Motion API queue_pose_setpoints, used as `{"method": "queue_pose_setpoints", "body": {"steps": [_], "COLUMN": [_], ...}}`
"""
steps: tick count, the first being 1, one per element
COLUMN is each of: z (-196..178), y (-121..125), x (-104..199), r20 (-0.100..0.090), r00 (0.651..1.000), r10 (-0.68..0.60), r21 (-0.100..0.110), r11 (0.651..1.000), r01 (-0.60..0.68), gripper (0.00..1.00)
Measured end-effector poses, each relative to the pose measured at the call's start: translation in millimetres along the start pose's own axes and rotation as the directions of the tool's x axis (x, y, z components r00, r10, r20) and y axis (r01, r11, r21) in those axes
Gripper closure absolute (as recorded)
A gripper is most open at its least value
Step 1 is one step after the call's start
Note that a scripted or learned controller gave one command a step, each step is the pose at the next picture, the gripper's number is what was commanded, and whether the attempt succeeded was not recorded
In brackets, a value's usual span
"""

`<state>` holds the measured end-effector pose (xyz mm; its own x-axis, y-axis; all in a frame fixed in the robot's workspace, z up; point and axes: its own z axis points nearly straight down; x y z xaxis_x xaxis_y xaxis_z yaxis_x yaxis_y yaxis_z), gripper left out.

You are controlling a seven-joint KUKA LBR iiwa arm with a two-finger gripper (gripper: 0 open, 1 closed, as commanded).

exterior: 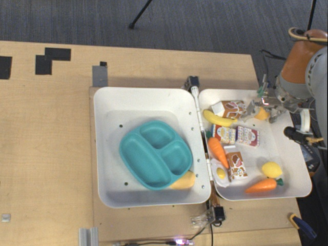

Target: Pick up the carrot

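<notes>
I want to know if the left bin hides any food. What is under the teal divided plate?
A yellow-orange piece pokes out from under the teal divided plate's near right edge in the left bin. Its covered part, and anything else beneath, cannot be seen.

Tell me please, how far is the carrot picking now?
Done: the end effector is over the right bin's upper part. In hand: nothing visible between its fingers. Left: two carrots lie untouched, one by the left wall, one near the lower edge beside the lemon.
</notes>
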<state>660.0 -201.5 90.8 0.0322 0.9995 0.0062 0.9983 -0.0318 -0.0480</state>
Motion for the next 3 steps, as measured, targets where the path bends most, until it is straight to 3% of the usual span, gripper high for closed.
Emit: {"method": "queue_pose_setpoints", "body": {"steps": [1, 2, 3], "z": [6.5, -3.8, -15.5], "y": [4.3, 3.4, 4.3], "x": [3.8, 4.3, 4.7], "r20": [0.016, 0.013, 0.015], "r00": [0.957, 0.956, 0.956], "r10": [-0.291, -0.293, -0.294], "r21": [-0.021, -0.016, -0.020], "r11": [0.956, 0.956, 0.955], "r01": [0.292, 0.293, 0.294], "gripper": [0.00, 1.00, 1.00]}}
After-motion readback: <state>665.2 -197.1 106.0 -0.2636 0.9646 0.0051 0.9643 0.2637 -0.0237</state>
